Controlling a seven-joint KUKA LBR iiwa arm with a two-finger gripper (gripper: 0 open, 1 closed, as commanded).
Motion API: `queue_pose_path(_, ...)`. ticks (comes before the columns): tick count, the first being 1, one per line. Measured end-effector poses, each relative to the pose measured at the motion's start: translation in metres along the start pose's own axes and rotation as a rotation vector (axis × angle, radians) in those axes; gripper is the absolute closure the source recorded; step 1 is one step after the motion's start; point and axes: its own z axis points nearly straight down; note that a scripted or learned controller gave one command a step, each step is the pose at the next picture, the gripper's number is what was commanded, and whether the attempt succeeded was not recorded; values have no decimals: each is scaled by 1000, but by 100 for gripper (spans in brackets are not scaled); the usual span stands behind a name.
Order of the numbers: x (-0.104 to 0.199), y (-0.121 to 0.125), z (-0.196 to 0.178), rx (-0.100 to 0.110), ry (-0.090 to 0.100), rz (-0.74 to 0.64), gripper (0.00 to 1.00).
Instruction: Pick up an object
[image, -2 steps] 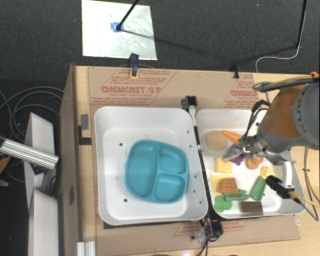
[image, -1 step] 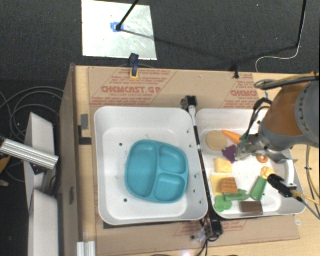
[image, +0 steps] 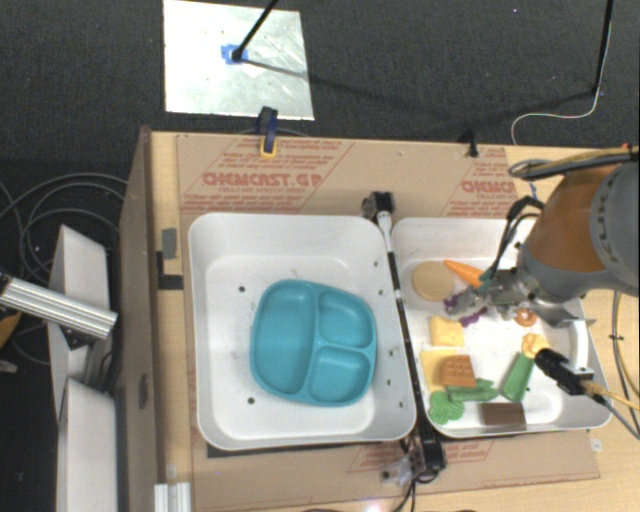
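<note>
The right white bin holds several toy foods. An orange carrot lies beside a tan round cookie at the back left. A purple piece sits just in front of them. My gripper is low over the bin, right next to the purple piece and the carrot's end. A yellow cheese block, a waffle on a yellow slice, a green cylinder, a green leafy piece and a brown bar lie nearer the front.
The left white bin holds a blue divided plate. A small ring-shaped pastry and a yellow piece lie under the arm's wrist. The grey arm with its orange band covers the right bin's back right corner.
</note>
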Motion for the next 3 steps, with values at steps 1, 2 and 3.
queue_pose_path(1, -41, -41, 16, 18, 2, 8, 0)
queue_pose_path(2, -32, 57, 15, 6, 1, -4, 0)
queue_pose_path(3, -71, -9, 13, 13, 1, 9, 0)
